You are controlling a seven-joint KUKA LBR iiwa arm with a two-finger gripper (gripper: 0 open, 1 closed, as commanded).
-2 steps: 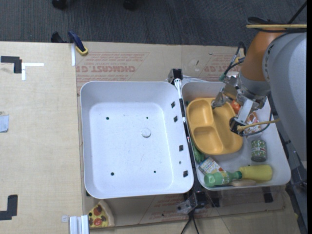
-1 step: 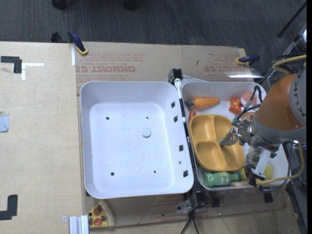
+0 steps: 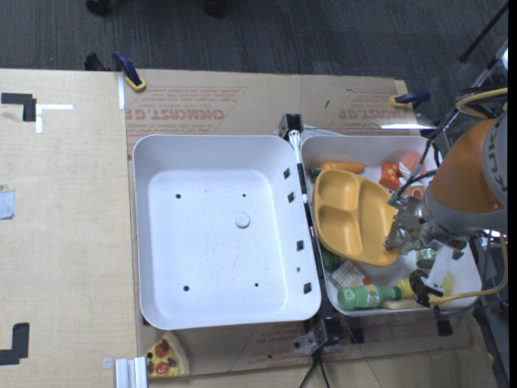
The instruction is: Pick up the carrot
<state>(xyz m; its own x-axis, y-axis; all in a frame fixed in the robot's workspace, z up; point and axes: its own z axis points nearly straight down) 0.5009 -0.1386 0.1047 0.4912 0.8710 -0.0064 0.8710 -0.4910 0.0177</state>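
Carrot (image 3: pixel 342 166): orange, lies flat at the far edge of the right bin (image 3: pixel 355 142), just beyond the yellow tray's rim; partly hidden by that rim.
Yellow tray (image 3: pixel 355 215): divided dish, tilted, takes up the middle of the right bin.
Gripper (image 3: pixel 397 239): low at the tray's right edge, near side of the bin; well apart from the carrot.
Jaws: we cannot tell whether released or clenched; too small and shadowed. Nothing seen between them.
Other items: green bottle (image 3: pixel 363 297) along the bin's near wall; red-orange pc (image 3: pixel 391 174) at the far right.
Left bin (image 3: pixel 218 225): beside the right one, w/ a small round mark mid-floor.
Step, as we judge it: approach; carrot not yet picked.
Next move calls for: lift clear of the tray, cross it to the far edge, descend over the carrot w/ fingers either side of it.
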